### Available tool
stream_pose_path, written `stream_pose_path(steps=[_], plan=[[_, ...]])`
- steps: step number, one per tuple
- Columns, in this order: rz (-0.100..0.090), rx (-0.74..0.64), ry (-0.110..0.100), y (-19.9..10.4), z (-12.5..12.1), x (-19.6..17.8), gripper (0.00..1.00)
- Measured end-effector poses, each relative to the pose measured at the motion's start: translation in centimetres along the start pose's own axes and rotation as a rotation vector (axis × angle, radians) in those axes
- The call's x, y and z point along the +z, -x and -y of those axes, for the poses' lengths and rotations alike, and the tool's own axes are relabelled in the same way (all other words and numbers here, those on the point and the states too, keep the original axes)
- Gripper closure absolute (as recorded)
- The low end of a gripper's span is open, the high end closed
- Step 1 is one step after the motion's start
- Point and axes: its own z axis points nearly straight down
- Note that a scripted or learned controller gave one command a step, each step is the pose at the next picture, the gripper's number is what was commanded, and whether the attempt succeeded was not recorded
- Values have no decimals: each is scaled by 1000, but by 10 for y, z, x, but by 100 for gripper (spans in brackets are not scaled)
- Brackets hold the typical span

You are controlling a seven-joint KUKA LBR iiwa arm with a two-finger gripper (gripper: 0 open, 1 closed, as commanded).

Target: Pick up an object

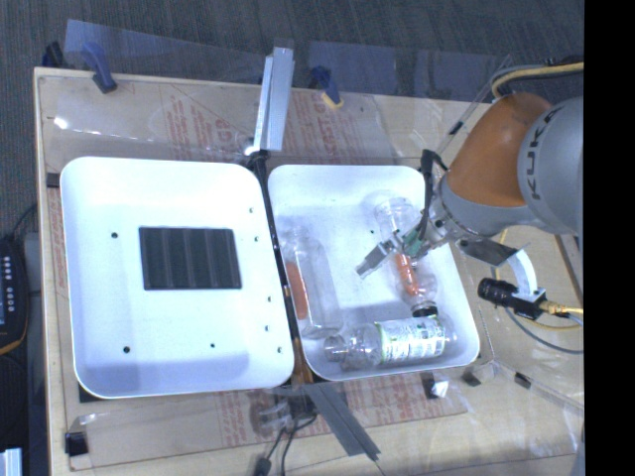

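Both bins point(89, 191) looked smooth, glossy white plastic; the dark ribbed panel point(190, 258) was matt; the bottles point(397, 342) were clear, shiny plastic, one with a paper-like label; the bench point(149, 117) looked pale wood under glossy film; the arm point(496, 157) had satin orange and grey shells.

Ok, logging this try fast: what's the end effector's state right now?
End effector: over the right bin, beside a clear bottle with an orange insert; open or closed cannot be told, no grasp visible.
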Motion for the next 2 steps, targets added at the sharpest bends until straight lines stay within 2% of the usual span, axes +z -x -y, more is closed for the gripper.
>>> stream_pose_path(steps=[1,2], plan=[[2,-39,2,14,-27,11,0],[5,-312,3,23,-50,-36,0]])
